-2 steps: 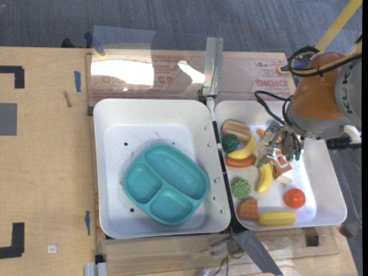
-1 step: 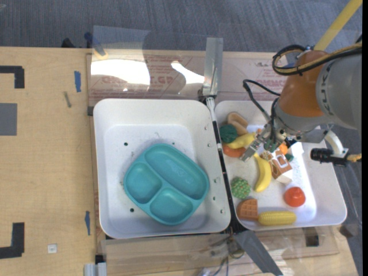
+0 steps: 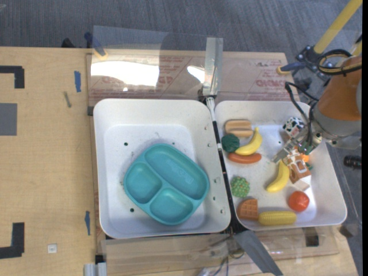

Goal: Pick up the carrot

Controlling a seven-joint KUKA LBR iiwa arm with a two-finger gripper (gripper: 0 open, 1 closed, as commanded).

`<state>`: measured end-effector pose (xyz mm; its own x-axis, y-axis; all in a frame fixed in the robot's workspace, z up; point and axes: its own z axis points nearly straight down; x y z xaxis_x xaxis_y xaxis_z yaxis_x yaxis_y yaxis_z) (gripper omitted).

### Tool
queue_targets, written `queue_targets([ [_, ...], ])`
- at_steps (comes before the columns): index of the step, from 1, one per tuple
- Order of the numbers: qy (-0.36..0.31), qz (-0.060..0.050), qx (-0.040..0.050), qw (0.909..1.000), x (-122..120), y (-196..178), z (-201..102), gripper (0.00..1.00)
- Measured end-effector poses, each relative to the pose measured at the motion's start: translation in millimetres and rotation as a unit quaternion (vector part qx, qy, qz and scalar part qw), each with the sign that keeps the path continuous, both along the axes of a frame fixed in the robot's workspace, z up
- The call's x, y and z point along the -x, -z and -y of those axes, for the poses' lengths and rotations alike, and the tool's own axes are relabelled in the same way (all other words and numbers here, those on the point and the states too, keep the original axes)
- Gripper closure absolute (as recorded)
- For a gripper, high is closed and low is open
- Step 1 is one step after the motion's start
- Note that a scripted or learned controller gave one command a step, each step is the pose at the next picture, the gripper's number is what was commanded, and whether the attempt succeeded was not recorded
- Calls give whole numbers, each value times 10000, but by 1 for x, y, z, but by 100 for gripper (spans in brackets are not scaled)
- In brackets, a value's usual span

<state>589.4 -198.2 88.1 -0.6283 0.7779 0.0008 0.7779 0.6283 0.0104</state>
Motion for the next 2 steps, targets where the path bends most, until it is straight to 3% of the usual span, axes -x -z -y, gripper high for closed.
queue_targets([
  [1,1516,15,20,9884,-13,-146,-114,100],
  [2,2416,11,27,9704,3,-234,-98,100],
])
